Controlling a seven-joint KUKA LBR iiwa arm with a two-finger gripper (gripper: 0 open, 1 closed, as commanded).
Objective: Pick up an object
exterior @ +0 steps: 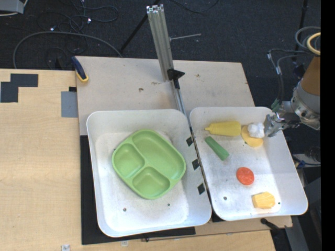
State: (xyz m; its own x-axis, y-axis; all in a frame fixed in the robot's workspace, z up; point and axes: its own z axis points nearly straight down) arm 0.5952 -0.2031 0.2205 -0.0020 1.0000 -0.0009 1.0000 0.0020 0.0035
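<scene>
Hand point(271, 125) at the upper right edge of the right bin point(293, 192), reaching in from the right below the grey wrist with its orange band. Too small and blurred to tell whether released or clenched, and nothing visibly held between its tips. Hovering or resting just beside a small white object point(255, 129), which touches a pale yellow round piece point(253, 139) directly below it.

Left of those, a yellow bottle-shaped item point(224, 128) lying on its side near the bin's upper edge. Just under that, a green stick-like piece point(216, 148) lying at a slant. Further down, well apart from the hand, a red round object point(245, 175), and near the bin's lower right corner a yellow block point(263, 200).

In the left bin point(99, 192), a green divided tray point(148, 163) with three compartments, lying flat. Behind both bins, a metal post point(161, 41) standing up from the bench point(209, 82).

As for progress: every object appears to lie on a bin floor, none lifted. Judged from the hand's place, the likeliest target is the white object or the pale yellow piece beside it. Pick not yet done; the grasp, the closing on an object and the lift all seem left to do.
</scene>
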